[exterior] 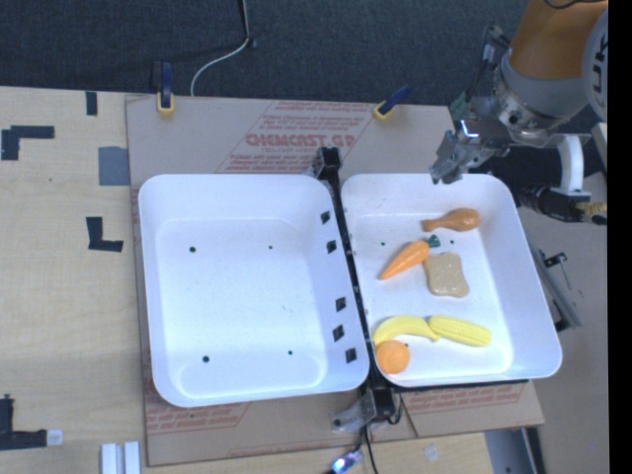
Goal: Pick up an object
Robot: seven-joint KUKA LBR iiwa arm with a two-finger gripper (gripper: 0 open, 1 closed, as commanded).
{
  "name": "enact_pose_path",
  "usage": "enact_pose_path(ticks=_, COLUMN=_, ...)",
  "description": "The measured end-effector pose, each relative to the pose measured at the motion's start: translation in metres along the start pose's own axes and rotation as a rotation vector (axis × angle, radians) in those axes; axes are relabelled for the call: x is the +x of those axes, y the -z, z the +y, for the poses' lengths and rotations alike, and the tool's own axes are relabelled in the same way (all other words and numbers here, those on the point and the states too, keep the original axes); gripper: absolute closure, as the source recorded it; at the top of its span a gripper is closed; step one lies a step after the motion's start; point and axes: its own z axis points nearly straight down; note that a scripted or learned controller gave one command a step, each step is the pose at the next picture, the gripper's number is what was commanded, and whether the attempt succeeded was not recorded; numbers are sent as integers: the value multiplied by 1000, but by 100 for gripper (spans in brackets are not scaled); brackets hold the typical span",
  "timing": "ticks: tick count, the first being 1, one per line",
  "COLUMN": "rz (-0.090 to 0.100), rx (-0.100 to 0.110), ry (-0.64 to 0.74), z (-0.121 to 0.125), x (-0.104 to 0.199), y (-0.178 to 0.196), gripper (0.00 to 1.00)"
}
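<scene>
Two bins: both shallow and white, side by side on the bench; the left bin (237,284) has nothing for the arm, the right bin (499,200) carries all the toy food.
Arm: the grey arm (558,38) with its orange band leans in from the right, poised above the far rim of the right bin.
Gripper: the gripper (446,166) hangs over that bin's far edge, holding nothing that I can see; whether it stands wide or narrow I cannot tell from here.
Corn: the corn cob (459,331) lies near the front wall, touching the banana (405,328).
Carrot: the carrot (407,259) lies mid-bin, tilted, just beside the biscuit (446,276).
Drumstick: the drumstick (452,221) is nearest the gripper and apart from its neighbours.
Orange: the orange (393,357) sits in the front corner, against the banana.
Advice: I'd go for the drumstick, descending straight and closing across its narrow width, away from the wall.
</scene>
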Motion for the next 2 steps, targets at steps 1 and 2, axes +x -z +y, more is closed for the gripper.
enact_pose_path(ticks=1, rz=1, rx=1, ry=1, z=0, x=0, y=9, gripper=100)
enact_pose_path(ticks=2, rz=0, rx=-2, ry=-3, z=-32, x=57, y=13, gripper=100)
